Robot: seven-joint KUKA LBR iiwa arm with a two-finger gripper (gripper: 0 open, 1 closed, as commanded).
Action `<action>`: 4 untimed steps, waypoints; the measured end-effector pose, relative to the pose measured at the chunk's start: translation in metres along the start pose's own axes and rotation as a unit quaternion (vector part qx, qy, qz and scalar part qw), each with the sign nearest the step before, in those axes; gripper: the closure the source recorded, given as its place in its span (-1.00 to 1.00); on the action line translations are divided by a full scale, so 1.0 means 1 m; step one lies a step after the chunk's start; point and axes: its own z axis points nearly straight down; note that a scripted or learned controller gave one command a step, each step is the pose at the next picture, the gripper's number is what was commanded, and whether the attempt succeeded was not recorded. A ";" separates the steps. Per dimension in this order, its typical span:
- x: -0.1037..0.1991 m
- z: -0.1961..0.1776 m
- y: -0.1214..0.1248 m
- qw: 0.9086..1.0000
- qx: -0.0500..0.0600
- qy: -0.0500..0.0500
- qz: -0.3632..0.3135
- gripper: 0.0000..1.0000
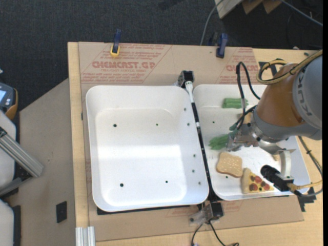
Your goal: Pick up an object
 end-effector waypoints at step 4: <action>0.171 -0.100 0.014 1.000 0.012 0.002 -0.004 -1.00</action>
